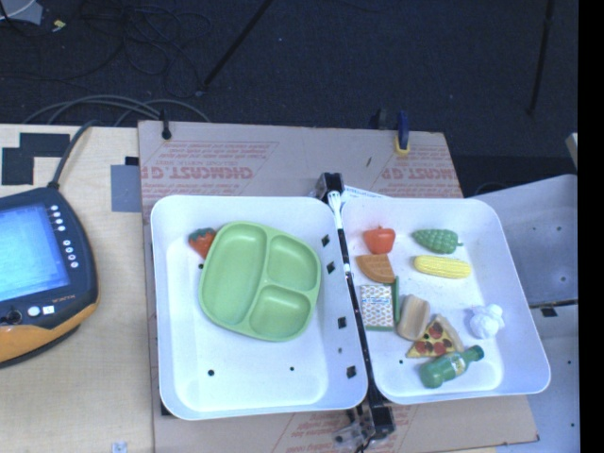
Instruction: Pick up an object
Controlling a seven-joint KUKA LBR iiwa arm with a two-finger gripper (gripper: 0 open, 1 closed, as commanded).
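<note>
The right bin (514,253) holds several toy foods: a red tomato (379,241), a green bumpy vegetable (435,241), a yellow corn cob (443,268), an orange bread slice (377,269), a patterned cracker packet (377,305), a tan bread roll (412,316), a pizza slice (435,338), a green bottle (449,366) and a white crumpled piece (485,321). In the left bin (179,366) lies a green divided plate (260,279), with a red-orange toy (201,242) half tucked under its left edge.
Both bins rest on a cardboard sheet (283,159) on the bench. A teach pendant with a blue screen (38,262) lies at the far left. A grey metal surface (543,225) borders the right bin. Cables run over the dark floor behind.
</note>
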